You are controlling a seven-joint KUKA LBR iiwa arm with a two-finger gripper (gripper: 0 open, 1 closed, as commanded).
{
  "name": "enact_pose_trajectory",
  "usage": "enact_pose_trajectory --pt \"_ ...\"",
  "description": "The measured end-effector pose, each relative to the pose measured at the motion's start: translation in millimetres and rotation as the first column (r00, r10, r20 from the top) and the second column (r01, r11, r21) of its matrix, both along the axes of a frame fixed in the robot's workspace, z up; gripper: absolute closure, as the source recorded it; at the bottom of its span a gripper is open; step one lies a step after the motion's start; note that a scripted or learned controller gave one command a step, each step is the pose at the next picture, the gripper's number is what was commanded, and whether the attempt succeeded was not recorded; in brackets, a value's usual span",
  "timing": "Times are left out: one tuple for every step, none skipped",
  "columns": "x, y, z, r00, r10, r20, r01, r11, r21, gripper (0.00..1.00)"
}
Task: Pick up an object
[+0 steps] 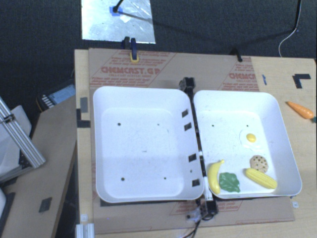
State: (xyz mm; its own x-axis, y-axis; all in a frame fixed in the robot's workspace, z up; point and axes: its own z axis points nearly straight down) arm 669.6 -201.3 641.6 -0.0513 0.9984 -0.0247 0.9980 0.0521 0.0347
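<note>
While I cannot tell the pincer's state, I see the right shallow white plastic bin [277, 133] carrying a curved yellow banana [214, 176], crinkled green leaf [229, 182], ridged yellow corn cob [261, 178], round speckled cookie [258, 162] and smooth fried egg [250, 138] toward its near edge.

Two white bins: left bin [141, 143] and right bin [233, 113]. In the right bin: yellow banana [214, 176], green leafy piece [230, 182], yellow corn cob [261, 178], tan speckled cookie [258, 163], white-and-yellow fried egg [250, 138]. Orange carrot [301, 110] on the tan table [297, 148].
</note>
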Motion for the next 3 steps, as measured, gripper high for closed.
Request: enact_pose_trajectory --pt "-0.2 0.7 12.1 1.000 0.005 0.004 -0.005 1.000 -0.003 1.00" --pt "-0.4 1.5 24.1 1.000 0.011 0.008 -0.011 1.000 -0.005 1.00" --pt "-0.7 2.5 36.1 1.000 0.016 0.012 -0.016 1.000 -0.008 1.00"
